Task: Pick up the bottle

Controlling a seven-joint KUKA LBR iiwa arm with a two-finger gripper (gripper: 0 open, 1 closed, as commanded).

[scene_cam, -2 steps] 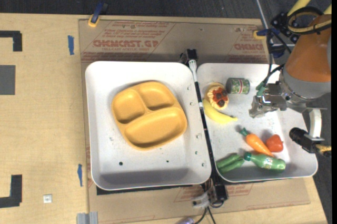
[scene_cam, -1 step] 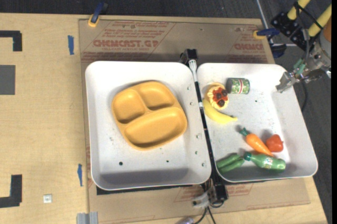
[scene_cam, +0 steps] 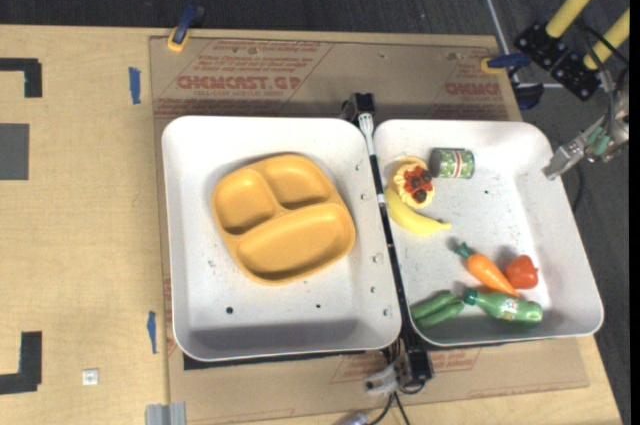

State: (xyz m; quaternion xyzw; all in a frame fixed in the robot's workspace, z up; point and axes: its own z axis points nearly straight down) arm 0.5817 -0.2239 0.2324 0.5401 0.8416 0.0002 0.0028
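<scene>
Bottle (scene_cam: 507,309), the green one, is lying on its side at the near edge of the right bin (scene_cam: 563,235), just beside a green pepper thing (scene_cam: 438,307) on its left. A carrot (scene_cam: 484,268) and a red tomato-looking piece (scene_cam: 521,271) sit just behind it. Farther back in that bin there's a banana (scene_cam: 417,217), a little tart with berries (scene_cam: 414,182) and a small can (scene_cam: 451,163) on its side. The left bin (scene_cam: 190,243) holds a yellow divided plate (scene_cam: 284,216). The gripper (scene_cam: 578,149) hangs at the far right rim of the right bin, well apart from the bottle, and honestly can't tell how its pincer stands
</scene>
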